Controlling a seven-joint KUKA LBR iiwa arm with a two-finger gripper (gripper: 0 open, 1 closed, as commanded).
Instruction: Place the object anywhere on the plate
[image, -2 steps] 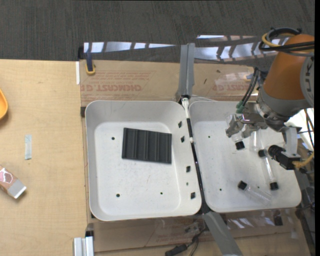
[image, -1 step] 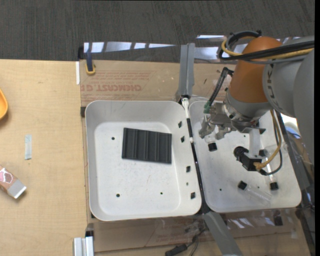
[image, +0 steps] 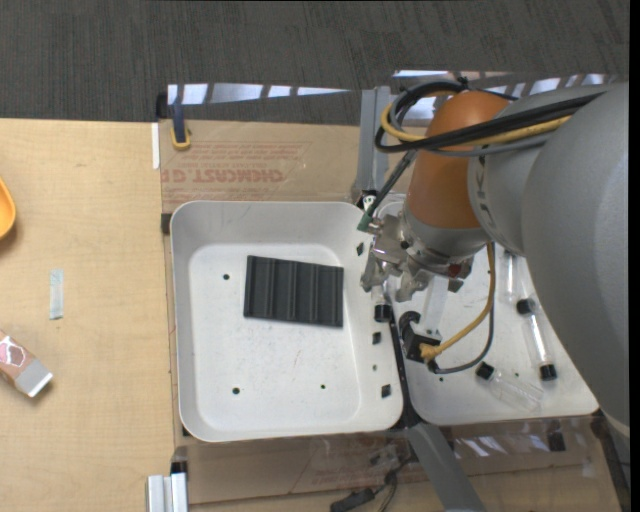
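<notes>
pincer (image: 398, 285) hangs over the seam between the two bins, can't tell if it's open or has anything. left bin (image: 185, 300) has a dark ribbed slab (image: 294, 291), my guess for the plate. right bin (image: 560, 395) has clear tubes (image: 535, 335) with black caps, probably the object. risk: a thin tube rolls off the ribs, or drops at the seam.

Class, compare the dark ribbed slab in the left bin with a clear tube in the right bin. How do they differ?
The dark ribbed slab is opaque dark grey; the clear tube is see-through with black ends.
The slab is a broad grooved rectangle; the tube is thin and long.
The slab lies in the left bin; the tube in the right bin.
Both lie flat on white bin floors.
</notes>
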